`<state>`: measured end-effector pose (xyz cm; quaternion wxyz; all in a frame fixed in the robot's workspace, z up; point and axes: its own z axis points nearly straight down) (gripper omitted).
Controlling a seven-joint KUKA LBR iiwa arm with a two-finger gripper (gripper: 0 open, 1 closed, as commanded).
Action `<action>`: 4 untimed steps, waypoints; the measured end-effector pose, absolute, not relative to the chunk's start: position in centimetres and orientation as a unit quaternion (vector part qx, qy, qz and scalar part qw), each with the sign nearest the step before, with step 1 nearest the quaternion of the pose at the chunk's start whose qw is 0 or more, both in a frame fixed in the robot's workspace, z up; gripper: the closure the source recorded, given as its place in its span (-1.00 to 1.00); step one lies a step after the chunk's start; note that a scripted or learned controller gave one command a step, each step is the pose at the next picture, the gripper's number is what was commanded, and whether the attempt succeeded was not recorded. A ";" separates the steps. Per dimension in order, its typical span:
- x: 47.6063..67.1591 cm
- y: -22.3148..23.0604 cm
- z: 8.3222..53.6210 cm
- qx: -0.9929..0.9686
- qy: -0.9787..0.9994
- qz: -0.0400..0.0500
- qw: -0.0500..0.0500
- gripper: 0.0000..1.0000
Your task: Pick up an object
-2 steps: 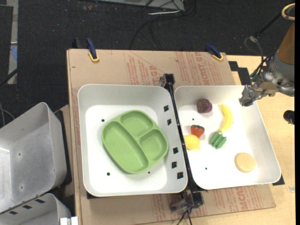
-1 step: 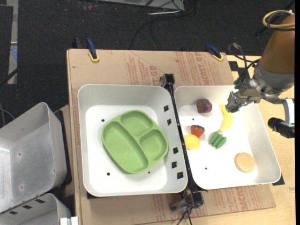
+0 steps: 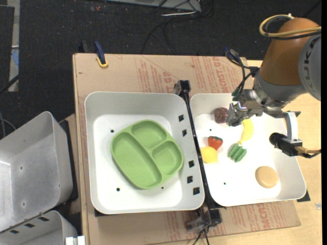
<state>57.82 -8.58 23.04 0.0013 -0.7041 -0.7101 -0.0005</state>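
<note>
Camera view: I see gripper (image 3: 236,117) low in right bin (image 3: 286,188), touching banana (image 3: 247,130), just beside dark round fruit (image 3: 220,115). Strawberry (image 3: 215,142) and green piece (image 3: 237,152) near banana.

We're looking down on two white bins. The left bin (image 3: 97,137) is carrying a green divided plate (image 3: 146,153) near its middle. In the right bin (image 3: 286,188), the gripper (image 3: 236,115) is hanging by the far edge, just beside a dark red ball (image 3: 220,115) and a yellow banana (image 3: 247,130). A red pepper (image 3: 215,142), yellow lemon (image 3: 209,154) and green vegetable (image 3: 237,151) are clustering mid-bin; a tan round (image 3: 266,177) is sitting toward the near right corner.
</note>
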 end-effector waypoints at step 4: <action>53.8 9.4 22.8 -0.706 -0.709 0.000 0.000 1.00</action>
